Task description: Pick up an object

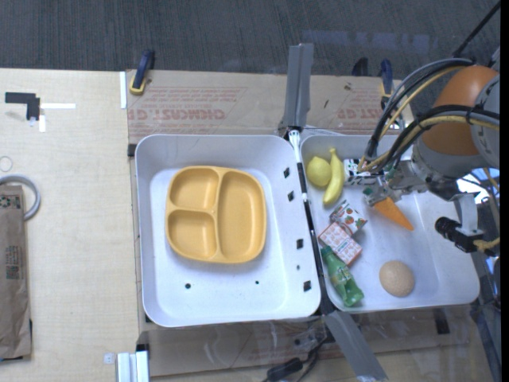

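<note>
Where the bench spreads below the camera, bears a left bin [151, 293] with a yellow divided plate [216, 213] inside. Beside it, a right bin [445, 297]. Over that, the grey arm [457, 138], with the gripper [382, 191] low at the blunt end of an orange carrot [396, 214]. Cannot tell whether closed on it. Nearby: green bottle [343, 278], banana [336, 181], tan ball [396, 278], lemon [316, 170].

End effector [380, 191] fingers indistinct among cables; carrot [395, 213] top partly hidden beneath it.
</note>
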Controlling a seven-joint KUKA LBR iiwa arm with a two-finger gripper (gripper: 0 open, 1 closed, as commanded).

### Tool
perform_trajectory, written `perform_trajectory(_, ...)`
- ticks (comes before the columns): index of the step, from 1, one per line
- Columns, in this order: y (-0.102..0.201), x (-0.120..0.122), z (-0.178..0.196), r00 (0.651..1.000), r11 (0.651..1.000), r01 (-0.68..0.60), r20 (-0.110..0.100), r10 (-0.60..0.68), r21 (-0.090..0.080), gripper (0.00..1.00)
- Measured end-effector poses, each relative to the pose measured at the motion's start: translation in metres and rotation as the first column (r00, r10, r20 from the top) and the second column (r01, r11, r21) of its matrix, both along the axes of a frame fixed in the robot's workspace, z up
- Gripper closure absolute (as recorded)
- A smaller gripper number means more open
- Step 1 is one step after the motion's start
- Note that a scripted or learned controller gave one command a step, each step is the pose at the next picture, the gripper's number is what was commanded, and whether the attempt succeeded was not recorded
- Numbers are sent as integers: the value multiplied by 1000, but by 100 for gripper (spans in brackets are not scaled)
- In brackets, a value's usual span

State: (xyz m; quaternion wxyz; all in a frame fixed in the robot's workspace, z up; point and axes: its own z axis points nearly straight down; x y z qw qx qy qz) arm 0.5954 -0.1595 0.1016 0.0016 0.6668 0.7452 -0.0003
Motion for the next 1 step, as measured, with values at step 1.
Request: perform_trajectory(1,40,-7,119,985,985,-175,-2,175,1,100)
